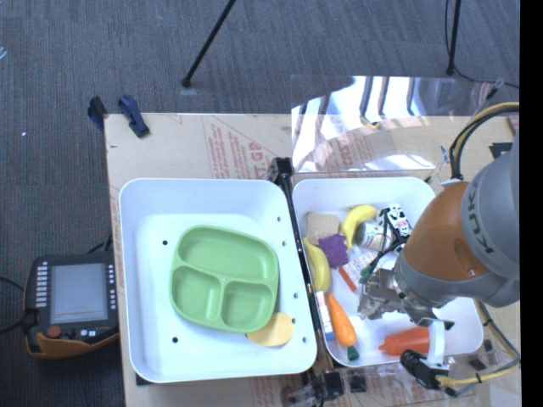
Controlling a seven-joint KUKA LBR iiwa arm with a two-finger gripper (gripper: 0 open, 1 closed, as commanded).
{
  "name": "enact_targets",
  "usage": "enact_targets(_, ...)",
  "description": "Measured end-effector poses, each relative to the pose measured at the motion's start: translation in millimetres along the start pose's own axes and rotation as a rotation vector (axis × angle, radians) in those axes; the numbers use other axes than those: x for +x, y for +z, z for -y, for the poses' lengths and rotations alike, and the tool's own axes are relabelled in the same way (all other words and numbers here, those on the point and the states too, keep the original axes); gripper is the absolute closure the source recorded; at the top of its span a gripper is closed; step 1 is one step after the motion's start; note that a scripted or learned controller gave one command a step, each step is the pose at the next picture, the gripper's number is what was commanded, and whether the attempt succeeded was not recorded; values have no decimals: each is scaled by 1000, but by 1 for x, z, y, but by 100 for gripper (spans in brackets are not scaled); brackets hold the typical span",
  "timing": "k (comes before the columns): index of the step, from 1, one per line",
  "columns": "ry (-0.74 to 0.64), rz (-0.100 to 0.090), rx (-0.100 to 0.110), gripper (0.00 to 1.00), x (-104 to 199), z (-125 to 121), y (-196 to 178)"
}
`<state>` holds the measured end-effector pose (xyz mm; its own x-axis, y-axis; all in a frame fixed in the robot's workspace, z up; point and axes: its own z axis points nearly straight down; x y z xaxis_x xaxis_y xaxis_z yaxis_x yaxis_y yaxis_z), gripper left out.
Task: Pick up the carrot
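The carrot [341, 320] is orange with a green tip and lies near the front left of the right bin [424, 185], pointing toward the front edge. My gripper [379, 298] hangs over the right bin just to the carrot's right, below the orange wrist band. Its fingers are dark and hard to separate from the clutter beneath them. Nothing shows between them.
The right bin also holds two bananas [357, 220] [319, 264], a purple piece [333, 248], a tan bread piece [321, 225], a small can [373, 236] and an orange item [405, 341]. The left bin [144, 219] bears a green divided plate [225, 277] and a yellow piece [271, 331]. A pendant [75, 299] lies at left.
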<state>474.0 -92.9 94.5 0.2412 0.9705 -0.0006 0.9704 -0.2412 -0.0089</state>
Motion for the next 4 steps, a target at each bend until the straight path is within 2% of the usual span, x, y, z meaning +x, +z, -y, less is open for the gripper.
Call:
enact_targets(1, 5, 6, -3, 0, -3, -1, -1)
enact_targets(2, 415, -1, -5, 0, 10, 1, 9)
enact_targets(3, 417, -1, 4, 100, 8, 3, 1)
enact_targets(4, 432, -5, -4, 100, 98, 23, -93)
